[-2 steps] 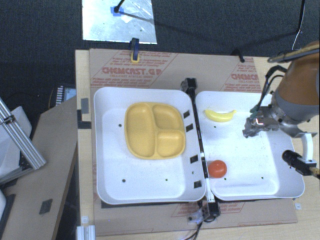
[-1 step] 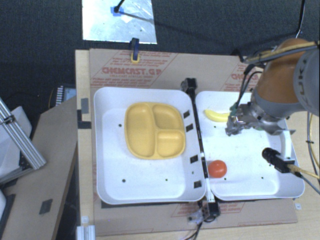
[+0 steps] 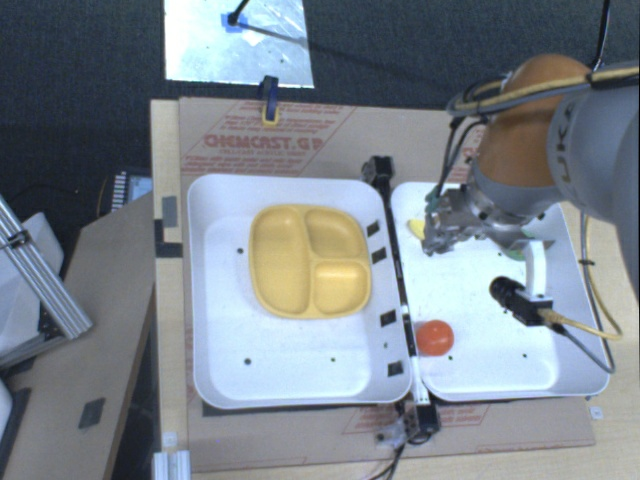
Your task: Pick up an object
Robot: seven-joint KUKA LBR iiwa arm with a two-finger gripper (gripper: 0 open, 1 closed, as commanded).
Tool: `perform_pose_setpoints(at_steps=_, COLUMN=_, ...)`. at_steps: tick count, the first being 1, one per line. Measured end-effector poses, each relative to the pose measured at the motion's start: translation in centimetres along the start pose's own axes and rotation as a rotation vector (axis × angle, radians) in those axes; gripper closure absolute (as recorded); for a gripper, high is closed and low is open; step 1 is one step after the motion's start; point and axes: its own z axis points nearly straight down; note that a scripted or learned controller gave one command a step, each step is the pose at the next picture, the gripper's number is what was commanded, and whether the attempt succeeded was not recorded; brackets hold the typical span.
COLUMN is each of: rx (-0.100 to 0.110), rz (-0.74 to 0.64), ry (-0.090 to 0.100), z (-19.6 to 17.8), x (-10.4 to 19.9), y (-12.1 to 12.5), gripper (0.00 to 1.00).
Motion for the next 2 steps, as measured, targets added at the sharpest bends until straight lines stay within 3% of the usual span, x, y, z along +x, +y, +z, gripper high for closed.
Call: perform_pose_setpoints(at_steps=2, rx=0.002, rz=0.000, ry=0.000, z=-0.8, x=9.2, y=1.2, gripper=1.00)
